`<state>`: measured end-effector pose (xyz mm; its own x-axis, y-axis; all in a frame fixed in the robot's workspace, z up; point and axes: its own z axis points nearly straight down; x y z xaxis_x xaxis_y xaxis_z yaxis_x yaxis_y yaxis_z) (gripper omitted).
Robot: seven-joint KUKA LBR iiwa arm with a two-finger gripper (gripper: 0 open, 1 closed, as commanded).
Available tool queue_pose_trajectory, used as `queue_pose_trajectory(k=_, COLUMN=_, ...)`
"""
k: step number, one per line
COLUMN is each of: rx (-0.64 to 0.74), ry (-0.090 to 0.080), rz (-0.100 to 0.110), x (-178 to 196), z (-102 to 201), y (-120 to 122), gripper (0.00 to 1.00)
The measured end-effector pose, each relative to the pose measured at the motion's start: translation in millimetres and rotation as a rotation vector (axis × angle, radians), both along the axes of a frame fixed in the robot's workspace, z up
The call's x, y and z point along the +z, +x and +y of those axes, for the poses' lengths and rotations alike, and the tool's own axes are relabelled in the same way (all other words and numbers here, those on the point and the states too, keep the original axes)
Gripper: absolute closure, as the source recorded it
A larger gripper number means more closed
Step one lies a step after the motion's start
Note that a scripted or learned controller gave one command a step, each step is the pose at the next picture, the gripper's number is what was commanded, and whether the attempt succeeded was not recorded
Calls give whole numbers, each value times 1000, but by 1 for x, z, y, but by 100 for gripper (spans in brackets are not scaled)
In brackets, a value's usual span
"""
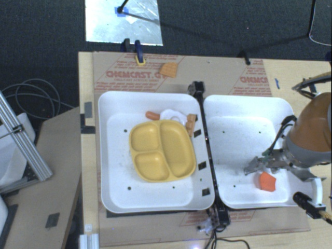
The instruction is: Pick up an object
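We find the arm (pixel 311 134) reaching in from the right over the right bin (pixel 244 139), its orange band above the near right part of that bin. The gripper (pixel 262 166) sits low over the bin floor, and we cannot tell how far it is parted, nor do we see anything held in it. An orange block (pixel 267 181) lies on the right bin's floor just near of the gripper, close to the bin's near wall. In the left bin (pixel 116 154) a yellow divided plate (pixel 162 150) lies about the middle. Beyond its far edge we note a small orange sausage-shaped piece (pixel 152 115), a white item (pixel 173 116) and a tan piece (pixel 191 122) by the right wall. A tan block (pixel 168 69) rests on the bench beyond the bins.
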<state>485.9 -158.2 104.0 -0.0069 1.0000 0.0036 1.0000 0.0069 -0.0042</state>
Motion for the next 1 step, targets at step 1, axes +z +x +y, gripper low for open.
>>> queue_pose_trajectory(k=1, rx=-8, ry=-12, rz=-20, x=146, z=-52, y=3, gripper=0)
